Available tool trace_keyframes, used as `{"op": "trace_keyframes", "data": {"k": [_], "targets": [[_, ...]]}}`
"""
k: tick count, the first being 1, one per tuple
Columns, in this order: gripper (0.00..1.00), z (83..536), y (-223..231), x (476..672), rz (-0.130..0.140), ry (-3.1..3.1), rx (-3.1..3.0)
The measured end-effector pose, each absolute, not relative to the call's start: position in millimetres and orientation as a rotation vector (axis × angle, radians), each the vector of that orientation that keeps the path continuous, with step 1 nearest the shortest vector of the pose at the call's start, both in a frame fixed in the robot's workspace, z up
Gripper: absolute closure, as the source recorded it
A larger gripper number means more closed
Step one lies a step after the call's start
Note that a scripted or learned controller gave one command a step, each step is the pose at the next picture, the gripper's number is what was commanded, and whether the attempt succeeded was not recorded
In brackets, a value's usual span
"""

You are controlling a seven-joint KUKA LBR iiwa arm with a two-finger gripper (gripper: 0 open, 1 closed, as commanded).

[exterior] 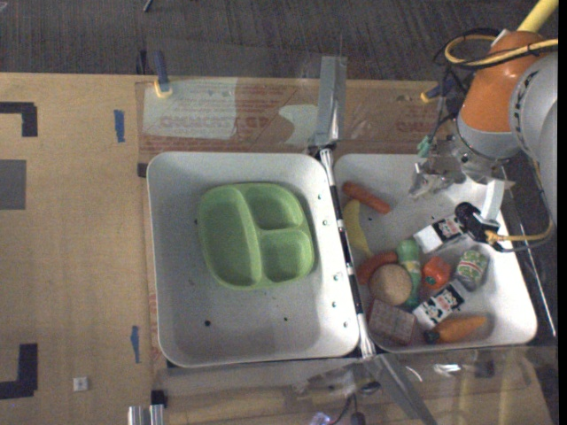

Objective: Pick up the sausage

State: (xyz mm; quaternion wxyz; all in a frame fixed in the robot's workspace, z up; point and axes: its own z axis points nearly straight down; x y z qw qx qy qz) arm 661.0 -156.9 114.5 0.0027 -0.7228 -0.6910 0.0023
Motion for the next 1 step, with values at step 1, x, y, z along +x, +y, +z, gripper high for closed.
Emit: {"op": "trace_keyframes", "data": {"k": [1], "targets": [[0.00, 114.3, -156.6, 660.9, 0.008, -2.167, -2.267]]}}
